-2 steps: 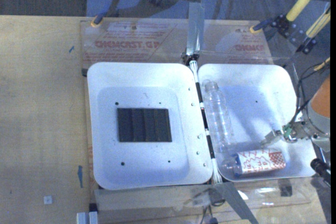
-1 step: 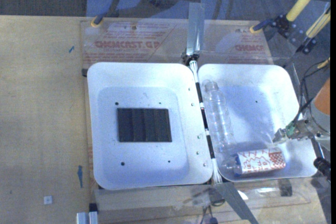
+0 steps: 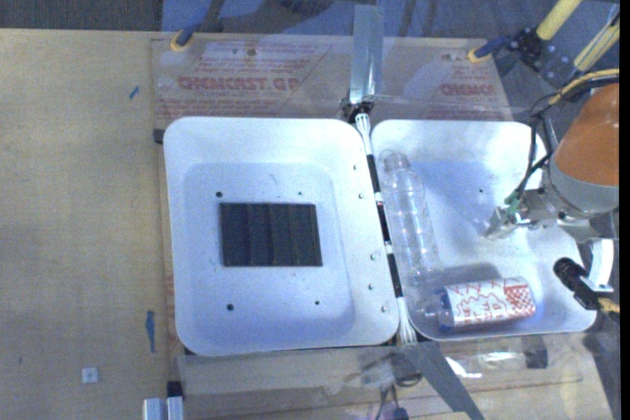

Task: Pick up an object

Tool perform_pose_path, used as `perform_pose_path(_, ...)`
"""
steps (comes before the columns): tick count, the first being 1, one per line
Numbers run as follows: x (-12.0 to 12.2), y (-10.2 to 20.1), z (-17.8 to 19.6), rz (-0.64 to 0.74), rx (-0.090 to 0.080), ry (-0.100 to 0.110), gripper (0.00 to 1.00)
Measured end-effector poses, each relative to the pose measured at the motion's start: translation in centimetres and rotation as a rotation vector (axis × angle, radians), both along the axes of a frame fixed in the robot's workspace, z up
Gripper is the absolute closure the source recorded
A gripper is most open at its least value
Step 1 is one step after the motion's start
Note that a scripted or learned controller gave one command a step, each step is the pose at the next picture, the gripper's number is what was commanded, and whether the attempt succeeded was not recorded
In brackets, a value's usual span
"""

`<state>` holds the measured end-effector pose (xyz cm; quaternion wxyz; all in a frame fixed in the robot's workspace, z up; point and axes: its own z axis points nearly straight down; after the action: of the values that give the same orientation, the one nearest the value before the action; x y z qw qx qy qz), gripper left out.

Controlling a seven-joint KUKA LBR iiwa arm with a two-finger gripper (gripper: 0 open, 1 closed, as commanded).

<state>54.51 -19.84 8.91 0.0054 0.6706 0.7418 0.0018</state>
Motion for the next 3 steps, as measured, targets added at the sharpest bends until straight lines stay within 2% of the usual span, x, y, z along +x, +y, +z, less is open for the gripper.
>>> perform_pose_path(1,-0.1,0.0,-0.1,-0.001,0.000,0.002,0.00)
perform_pose_path(2,10.2,2.2,1.1,-0.084,0.003,0.007,0.00)
perform_pose_path(3,9.6,-2.5,9.0,-0.178,0.003,0.007,0.00)
